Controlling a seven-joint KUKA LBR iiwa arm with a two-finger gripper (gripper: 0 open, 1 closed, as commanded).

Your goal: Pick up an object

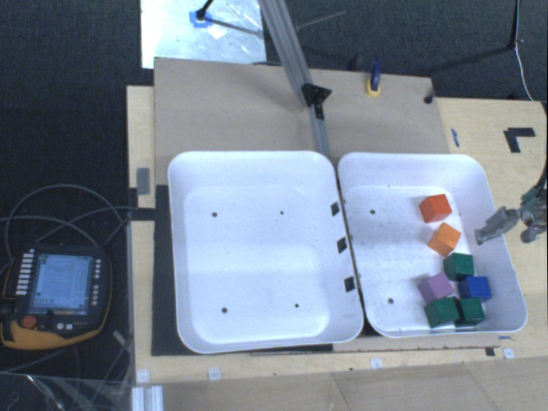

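Orange cube (443, 239) — just beside jaws (497, 226)

- My gripper (501, 225) hangs just outside the right bin's (505, 255) right rim.
- My wrist trails off behind it, away from that bin.

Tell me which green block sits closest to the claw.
The upper green block, just below the lower orange block. The claw is at the right bin's edge; the other two green blocks lie at the bin's front rim.

No legible text anywhere; pendant (56, 298) screen too blurred to read
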